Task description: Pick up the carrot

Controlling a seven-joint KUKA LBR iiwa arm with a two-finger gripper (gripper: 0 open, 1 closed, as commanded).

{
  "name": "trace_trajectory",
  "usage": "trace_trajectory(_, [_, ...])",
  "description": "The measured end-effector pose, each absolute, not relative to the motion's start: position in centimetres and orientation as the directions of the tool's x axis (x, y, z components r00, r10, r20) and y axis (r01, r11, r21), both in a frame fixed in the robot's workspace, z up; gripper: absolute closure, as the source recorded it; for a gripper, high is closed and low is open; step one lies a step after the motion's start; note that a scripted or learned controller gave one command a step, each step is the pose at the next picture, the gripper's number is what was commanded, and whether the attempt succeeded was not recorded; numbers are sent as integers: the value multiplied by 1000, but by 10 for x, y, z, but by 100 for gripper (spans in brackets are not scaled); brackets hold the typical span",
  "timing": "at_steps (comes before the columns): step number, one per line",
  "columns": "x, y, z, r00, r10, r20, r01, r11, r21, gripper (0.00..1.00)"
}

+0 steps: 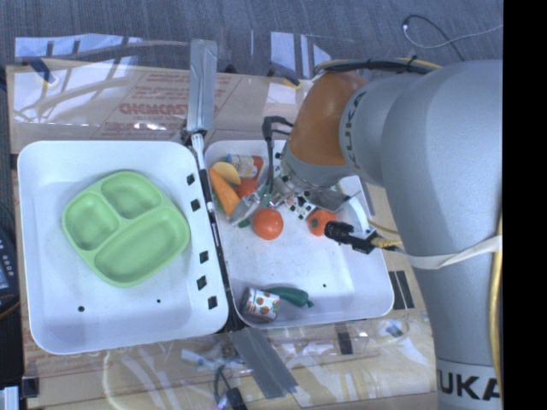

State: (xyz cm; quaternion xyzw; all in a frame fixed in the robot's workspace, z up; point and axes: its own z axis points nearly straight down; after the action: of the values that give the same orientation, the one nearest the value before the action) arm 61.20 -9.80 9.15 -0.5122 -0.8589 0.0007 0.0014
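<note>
Right bin (pixel 369 290): carrot (pixel 226 193) lying near the upper left corner beside a tomato (pixel 267 225), not yet lifted; end effector (pixel 267 196) lowered just beside it, grip state impossible to tell; pick-up apparently still outstanding.

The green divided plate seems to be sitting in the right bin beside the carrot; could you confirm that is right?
Not quite. The camera view shows the green divided plate in the left bin; the carrot lies in the right bin.
</note>
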Motion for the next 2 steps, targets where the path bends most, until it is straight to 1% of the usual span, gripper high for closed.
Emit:
trace_trajectory(1, [607, -23, 194, -805, 593, -3, 593, 805, 2, 0])
trace_trajectory(2, [535, -51, 192, -841, 541, 1, 541, 841, -1, 0])
